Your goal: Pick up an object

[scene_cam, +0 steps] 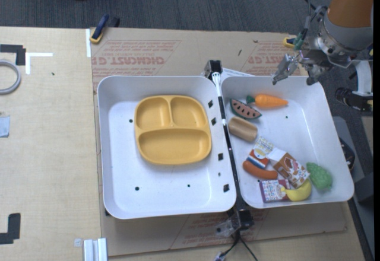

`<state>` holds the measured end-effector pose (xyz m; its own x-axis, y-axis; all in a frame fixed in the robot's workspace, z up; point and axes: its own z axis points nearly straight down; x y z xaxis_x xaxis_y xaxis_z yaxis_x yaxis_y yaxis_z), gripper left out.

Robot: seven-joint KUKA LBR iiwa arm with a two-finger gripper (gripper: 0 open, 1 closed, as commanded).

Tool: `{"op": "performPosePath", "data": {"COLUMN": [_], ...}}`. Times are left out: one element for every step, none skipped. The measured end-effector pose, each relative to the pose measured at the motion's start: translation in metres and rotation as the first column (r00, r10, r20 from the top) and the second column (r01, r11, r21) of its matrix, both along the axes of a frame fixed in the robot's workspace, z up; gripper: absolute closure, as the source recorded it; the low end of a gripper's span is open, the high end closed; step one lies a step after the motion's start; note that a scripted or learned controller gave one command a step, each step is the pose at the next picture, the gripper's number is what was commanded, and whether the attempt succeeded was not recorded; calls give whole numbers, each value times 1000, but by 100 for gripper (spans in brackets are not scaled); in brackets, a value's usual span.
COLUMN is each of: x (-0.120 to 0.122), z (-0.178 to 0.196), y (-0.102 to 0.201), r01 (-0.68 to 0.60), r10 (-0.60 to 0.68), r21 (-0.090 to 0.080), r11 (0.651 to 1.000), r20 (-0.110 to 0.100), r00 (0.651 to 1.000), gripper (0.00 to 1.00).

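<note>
Carrot (271,100) at right bin's (309,129) far end, beside melon slice (245,109); gripper (295,70) above far rim, bare, spread or pinched cannot tell. Approach step, likely; next calls for lowering onto carrot and closing

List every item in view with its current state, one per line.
Gripper: above the right bin's far rim, holding nothing.
Yellow plate: lying flat in the left bin, compartments bare.
Carrot: lying in the right bin.
Watermelon slice: lying beside the carrot.
Bread roll: lying near the divider.
Broccoli: resting in the near right corner.
Banana: piled among small packets.
</note>
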<state>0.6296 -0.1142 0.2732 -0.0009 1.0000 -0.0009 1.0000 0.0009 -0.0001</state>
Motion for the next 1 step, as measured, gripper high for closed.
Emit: {"op": "performPosePath", "data": {"x": [25], "z": [-166], "y": [11], "r01": [-339], "r10": [339], "r21": [-5], "r11": [941], "r20": [9], "r00": [941], "gripper": [0]}}
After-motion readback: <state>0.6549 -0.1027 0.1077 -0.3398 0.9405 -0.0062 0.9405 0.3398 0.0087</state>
